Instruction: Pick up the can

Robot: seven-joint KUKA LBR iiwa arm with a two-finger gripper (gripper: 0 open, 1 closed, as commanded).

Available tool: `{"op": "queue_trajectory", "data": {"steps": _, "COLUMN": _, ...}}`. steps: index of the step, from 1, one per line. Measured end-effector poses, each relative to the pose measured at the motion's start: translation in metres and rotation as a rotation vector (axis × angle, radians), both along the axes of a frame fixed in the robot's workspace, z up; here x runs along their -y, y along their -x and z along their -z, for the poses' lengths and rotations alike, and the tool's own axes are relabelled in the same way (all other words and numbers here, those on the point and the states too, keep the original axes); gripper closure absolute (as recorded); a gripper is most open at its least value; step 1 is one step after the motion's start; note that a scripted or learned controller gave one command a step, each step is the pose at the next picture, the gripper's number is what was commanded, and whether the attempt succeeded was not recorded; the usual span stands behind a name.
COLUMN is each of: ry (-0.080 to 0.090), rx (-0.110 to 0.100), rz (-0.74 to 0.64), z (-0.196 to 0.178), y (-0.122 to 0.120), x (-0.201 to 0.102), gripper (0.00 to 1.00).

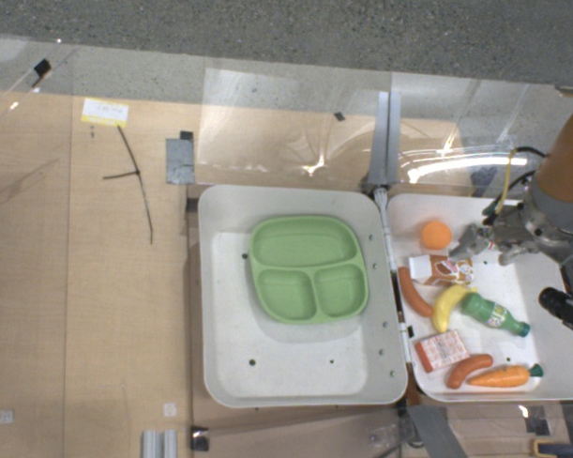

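A pale wooden counter (79, 263) carries two white bins. The left bin (290, 388) holds a green divided tray (309, 268). The grey and orange arm (565, 177) reaches over the right bin (547, 279). Its end effector (481, 241) hangs beside an orange (435, 234), just above a white-and-orange packet (442, 269); whether it is spread or pressed together cannot be told. Nearby lie a green bottle (490, 313), a banana (445, 309) and a carrot (502, 376). Which item is the can cannot be told.

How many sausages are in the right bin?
2. One sausage lies near the right bin's left wall, beside the banana. The other sausage lies near the front edge, touching the carrot. The arm may hide more.
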State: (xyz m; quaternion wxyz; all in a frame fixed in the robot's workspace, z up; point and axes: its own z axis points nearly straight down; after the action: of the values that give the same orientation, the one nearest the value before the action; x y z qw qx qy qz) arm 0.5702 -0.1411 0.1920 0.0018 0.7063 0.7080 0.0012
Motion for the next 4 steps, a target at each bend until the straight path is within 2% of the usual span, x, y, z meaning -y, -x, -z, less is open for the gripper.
{"op": "queue_trajectory", "data": {"steps": 1, "ry": 0.004, "rx": 0.022, "rz": 0.060, "z": 0.074, "y": -0.038, "x": 0.007, "gripper": 0.00}}
{"op": "queue_trajectory", "data": {"steps": 2, "ry": 0.000, "rx": 0.008, "rz": 0.096, "z": 0.097, "y": -0.039, "x": 0.003, "gripper": 0.00}}
{"op": "queue_trajectory", "data": {"steps": 3, "ry": 0.000, "rx": 0.013, "rz": 0.095, "z": 0.084, "y": -0.041, "x": 0.003, "gripper": 1.00}}
{"op": "queue_trajectory", "data": {"steps": 4, "ry": 0.000, "rx": 0.013, "rz": 0.096, "z": 0.085, "y": -0.041, "x": 0.004, "gripper": 0.00}}
